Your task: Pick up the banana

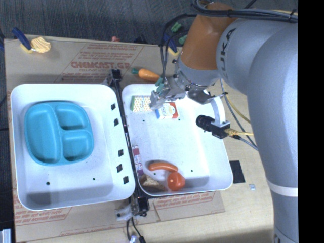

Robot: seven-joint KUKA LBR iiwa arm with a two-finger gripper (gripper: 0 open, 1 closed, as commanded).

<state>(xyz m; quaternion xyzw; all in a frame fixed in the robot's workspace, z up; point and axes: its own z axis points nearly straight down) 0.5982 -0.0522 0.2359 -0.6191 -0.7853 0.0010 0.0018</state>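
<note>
Closest to you lies the printed cardboard sheet (pixel 187 204) under the two bins, with a black clip (pixel 137 205) at the front where the bins meet. On the left, the left bin (pixel 30 196) carries a blue divided tray (pixel 58 131), lying flat toward its far side. Beyond that bin, on the cardboard's far left corner, sits a small yellow piece (pixel 41 45) with a blue handle (pixel 20 36) beside it. Moving right, the right bin (pixel 212 161) has a cluster in its near left corner: a curved orange-red piece (pixel 162 166) with its long axis running left to right and its ends dipping toward you, a round orange-red piece (pixel 175 181) touching it, and a tan piece (pixel 152 185) tucked against the bin wall. You cannot tell from this view which of these things, if any, is the banana, so its heading stays uncertain. At the far side of the same bin lie a green and white packet (pixel 140 103) and a blue, red and white packet (pixel 168 111). The gripper (pixel 161 97) hangs just over those two packets, well apart from the near-corner cluster; whether it is open or closed you cannot tell, and nothing is visibly held in it. An orange carrot (pixel 148 75) lies outside the bin behind it. The grey arm (pixel 263 85) fills the right side.
</note>
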